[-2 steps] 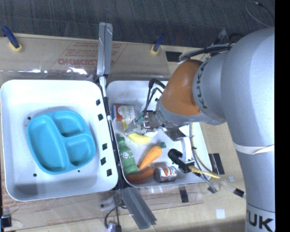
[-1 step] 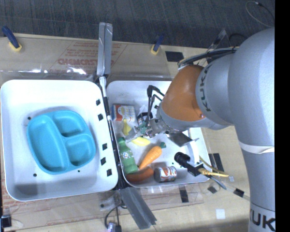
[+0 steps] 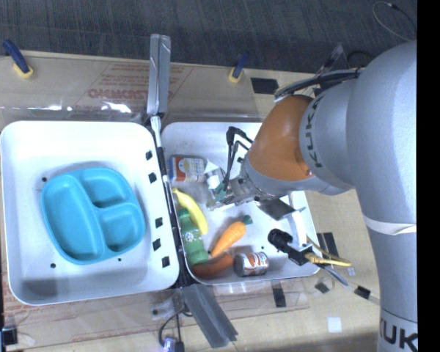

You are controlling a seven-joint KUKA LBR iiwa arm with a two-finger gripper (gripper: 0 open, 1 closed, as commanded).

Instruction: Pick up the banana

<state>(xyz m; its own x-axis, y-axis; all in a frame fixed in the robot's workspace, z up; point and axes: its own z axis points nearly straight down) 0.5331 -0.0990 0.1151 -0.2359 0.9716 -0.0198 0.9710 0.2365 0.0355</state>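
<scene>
Gripper (image 3: 226, 191) sits low in the right-hand shallow white bin (image 3: 177, 132), under the grey arm with its orange wrist band (image 3: 282, 149); cannot tell from this slant whether it is spread or closed, since the wrist body and cabling cover most of it, and nothing can be seen held. The curved yellow banana (image 3: 191, 210) lies just to the gripper's left and a little nearer the camera, against the bin's left wall, touching or overlapping the green bottle (image 3: 192, 240) below it. Judged step: approach, not yet a grasp; the tool looks offset from the fruit. Next move calls for a short shift toward the bin's left wall and an alignment across the banana's narrow width, minding the wall and the bottle. Nearby clutter: orange carrot (image 3: 229, 236), small silver can (image 3: 251, 262), a reddish-brown item (image 3: 211, 268) at the near edge, a white and red packet (image 3: 190, 169) at the far end. Left bin holds a blue divided plastic tray (image 3: 93, 213), well apart. Arm's bulk hides the right bin's far right side.
</scene>
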